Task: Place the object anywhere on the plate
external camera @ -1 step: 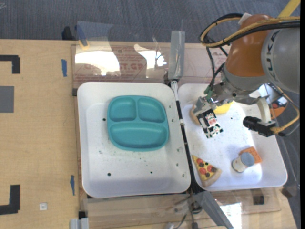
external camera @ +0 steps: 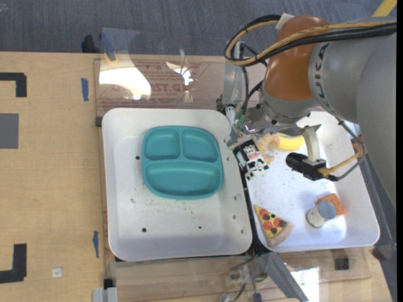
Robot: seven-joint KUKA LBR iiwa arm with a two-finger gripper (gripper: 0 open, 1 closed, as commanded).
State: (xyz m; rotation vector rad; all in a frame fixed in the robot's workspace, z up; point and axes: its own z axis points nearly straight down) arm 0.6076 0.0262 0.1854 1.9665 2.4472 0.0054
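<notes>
The arm (external camera: 296, 74) hangs over the right bin (external camera: 352, 225) near the banana (external camera: 291, 143), presumably seeking a grasp for the teal plate (external camera: 182, 161); jaws' state untellable

A: Arm (external camera: 352, 61) casing?
B: Smooth light grey shell, rounded, with part of a dark letter marking on it. A glossy orange band (external camera: 291, 58) sits above the wrist, dome-shaped.

A: Cabling?
B: A bundle of black and yellow cables (external camera: 252, 39) loops over the orange band on its left side. Another black-and-yellow lead (external camera: 345, 165) curves near the right side of the wrist.

A: Lower parts?
B: Grey metal wrist hardware below the band. The gripper (external camera: 250, 157) body is black with a white patterned tag. A black cylindrical piece (external camera: 305, 164) juts out to its right.
</notes>
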